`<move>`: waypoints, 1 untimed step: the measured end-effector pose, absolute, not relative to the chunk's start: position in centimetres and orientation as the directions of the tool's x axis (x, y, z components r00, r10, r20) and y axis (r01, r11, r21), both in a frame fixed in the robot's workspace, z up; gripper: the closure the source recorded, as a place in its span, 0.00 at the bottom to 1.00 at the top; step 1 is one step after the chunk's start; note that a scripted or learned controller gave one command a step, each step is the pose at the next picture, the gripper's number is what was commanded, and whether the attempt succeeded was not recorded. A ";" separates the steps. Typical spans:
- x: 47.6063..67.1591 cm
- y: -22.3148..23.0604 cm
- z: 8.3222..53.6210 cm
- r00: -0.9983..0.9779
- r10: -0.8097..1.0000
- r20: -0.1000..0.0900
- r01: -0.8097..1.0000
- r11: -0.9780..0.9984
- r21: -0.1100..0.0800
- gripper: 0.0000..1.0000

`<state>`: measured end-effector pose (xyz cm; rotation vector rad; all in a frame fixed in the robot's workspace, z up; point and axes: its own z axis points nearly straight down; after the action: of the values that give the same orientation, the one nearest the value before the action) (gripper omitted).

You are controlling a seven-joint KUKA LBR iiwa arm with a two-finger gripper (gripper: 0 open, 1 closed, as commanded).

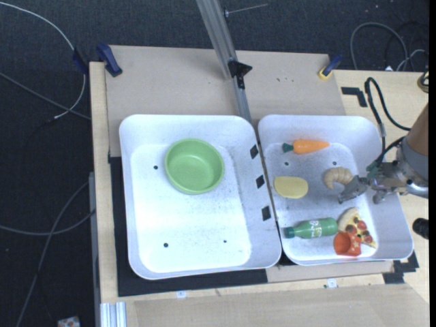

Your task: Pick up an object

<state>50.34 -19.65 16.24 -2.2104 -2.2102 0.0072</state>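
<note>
Gripper (355, 191) sits low over the right bin (368, 129), fingers spread, nothing between them. Croissant (337, 177) lies just left of the fingertips. Also in the right bin: carrot (308, 146) far, yellow piece (291, 187) left, green bottle (312, 229) and pizza slice (355, 233) near. Green bowl (195, 165) in left bin (184, 251).

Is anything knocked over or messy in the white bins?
The green bottle lies on its side in the right bin, near the pizza slice. Nothing looks spilled or broken. The green bowl sits upright in the left bin.
</note>
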 end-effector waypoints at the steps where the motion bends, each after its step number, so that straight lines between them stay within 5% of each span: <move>1: 50.0 -20.1 9.8 0.001 1.000 0.008 1.000 -0.001 -0.015 0.00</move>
<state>49.97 -20.07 9.83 -2.2109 -2.2088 0.0074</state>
